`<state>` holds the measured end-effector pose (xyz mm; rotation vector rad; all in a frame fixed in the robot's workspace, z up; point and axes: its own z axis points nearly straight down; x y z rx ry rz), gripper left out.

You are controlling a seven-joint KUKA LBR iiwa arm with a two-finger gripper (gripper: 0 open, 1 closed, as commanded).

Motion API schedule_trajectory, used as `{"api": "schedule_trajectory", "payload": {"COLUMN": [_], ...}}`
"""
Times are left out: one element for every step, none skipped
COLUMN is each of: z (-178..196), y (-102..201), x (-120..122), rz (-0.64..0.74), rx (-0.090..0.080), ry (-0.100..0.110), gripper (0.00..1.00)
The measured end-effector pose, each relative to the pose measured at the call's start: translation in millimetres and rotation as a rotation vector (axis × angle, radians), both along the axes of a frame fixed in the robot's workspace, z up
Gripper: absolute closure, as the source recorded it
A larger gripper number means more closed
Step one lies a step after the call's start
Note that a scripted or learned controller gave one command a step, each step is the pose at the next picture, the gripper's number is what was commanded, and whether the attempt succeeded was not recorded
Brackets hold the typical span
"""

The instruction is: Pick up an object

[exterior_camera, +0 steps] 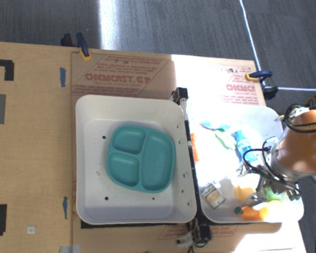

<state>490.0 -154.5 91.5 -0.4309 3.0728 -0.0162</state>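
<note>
A: What sits on the counter?
B: Two white bins. The left bin holds a teal divided plate at its centre. The right bin, at three o'clock from it, is washed out by glare.
A: And the arm?
B: It reaches in at three o'clock; its tool hangs low over the right bin's five o'clock corner. I cannot tell how wide it stands or whether it has anything.
A: The small things?
B: A blue bottle at the middle; an orange carrot at six o'clock, just below the tool; a small packet at seven
</note>
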Motion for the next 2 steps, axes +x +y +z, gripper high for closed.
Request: {"api": "schedule_trajectory", "payload": {"z": [6.4,25.0], "y": [1.5,31.1], "x": [-5.5,30.3], "rz": [-0.002,0.551], "rx": [0.005,-0.005], "ry": [0.022,0.035], "gripper": [1.0,1.0]}}
